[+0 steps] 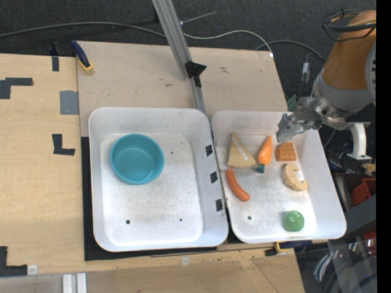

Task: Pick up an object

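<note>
Jaws on the gripper point(286, 133) point down over the back part of the right bin point(317, 224), but the picture does not let anyone tell how they stand. Nothing can be seen held in them. Right under the gripper tip, a little toward the front, sits a small orange-brown square block point(286, 152). Just to the left of the block lies an orange carrot point(265, 151) with a green end. Next to the carrot is a tan wedge point(240, 153). A red sausage point(237, 185) lies in front of the wedge. A pale bread-like piece point(295, 177) sits in front of the block, and a green ball point(293, 220) rests near the front. A blue bowl point(137, 158) sits in the left bin point(153, 224), well apart from the gripper.
</note>
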Available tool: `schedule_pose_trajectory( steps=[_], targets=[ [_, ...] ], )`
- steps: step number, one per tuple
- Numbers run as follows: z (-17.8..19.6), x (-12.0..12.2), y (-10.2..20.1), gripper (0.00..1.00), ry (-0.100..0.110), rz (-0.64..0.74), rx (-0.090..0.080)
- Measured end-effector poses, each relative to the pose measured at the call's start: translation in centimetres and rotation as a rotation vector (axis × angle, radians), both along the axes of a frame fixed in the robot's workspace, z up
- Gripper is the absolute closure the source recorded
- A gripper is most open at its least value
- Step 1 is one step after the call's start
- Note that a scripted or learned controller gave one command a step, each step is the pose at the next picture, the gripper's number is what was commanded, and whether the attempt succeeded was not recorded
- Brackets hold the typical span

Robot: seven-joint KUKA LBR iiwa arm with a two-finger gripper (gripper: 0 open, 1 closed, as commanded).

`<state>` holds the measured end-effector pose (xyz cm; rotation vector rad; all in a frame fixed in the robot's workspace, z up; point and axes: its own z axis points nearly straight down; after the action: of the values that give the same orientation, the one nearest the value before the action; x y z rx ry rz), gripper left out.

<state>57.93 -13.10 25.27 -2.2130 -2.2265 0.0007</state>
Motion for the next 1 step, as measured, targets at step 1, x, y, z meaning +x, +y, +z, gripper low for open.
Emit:
schedule_pose_trajectory(
  steps=[1],
  targets=[
    [-1.25, -0.32, 5.31, 1.0, 0.001, 0.0, 0.0]
  ],
)
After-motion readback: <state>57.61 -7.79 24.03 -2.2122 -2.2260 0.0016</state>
